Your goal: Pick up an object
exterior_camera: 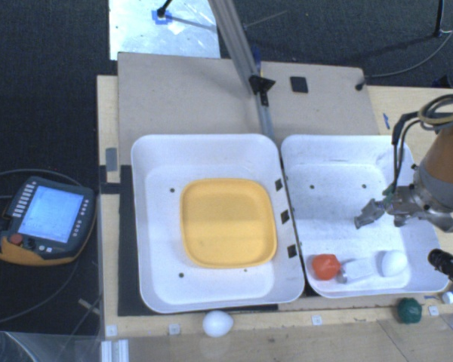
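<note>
My gripper hangs over the right bin, near its right side, at the end of the grey arm with the orange band. Its fingers look spread, with nothing between them. Along that bin's front wall lie a red ball-like object, a small pale grey piece and a white egg-shaped object. All three sit below the gripper and apart from it. The left bin holds a yellow square plate.
A white egg shape and a dark green ball lie on the bench in front of the bins. A teach pendant rests at the far left. A slanted metal pole ends behind the bins.
</note>
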Tool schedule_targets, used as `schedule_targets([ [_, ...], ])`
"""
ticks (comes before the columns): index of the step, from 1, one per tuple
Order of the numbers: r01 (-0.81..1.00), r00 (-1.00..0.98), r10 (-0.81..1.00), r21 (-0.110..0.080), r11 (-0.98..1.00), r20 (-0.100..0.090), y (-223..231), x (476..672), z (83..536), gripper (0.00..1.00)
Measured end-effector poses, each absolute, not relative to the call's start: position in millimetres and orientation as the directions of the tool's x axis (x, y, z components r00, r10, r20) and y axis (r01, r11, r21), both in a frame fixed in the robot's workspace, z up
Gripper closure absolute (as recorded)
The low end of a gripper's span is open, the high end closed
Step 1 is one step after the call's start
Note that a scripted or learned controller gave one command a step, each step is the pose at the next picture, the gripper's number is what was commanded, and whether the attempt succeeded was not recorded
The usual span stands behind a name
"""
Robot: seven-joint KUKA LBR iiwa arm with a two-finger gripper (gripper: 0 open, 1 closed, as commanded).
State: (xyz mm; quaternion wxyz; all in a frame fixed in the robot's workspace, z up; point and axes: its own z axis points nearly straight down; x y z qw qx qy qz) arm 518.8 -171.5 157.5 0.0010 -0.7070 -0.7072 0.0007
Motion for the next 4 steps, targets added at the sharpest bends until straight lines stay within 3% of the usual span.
schedule_targets([
  [1,1.0,0.001,1.0,-0.004,-0.001,0.001,-177.7,514.6,98.2,0.0],
  [2,1.0,0.0,1.0,0.0,0.0,0.0,-177.6,514.8,90.1,0.0],
  [3,1.0,0.0,1.0,0.002,0.0,-0.001,-177.9,515.4,101.1,1.0],
  [4,1.0,-0.001,1.0,0.004,0.001,-0.001,-175.4,516.0,143.3,1.0],
])
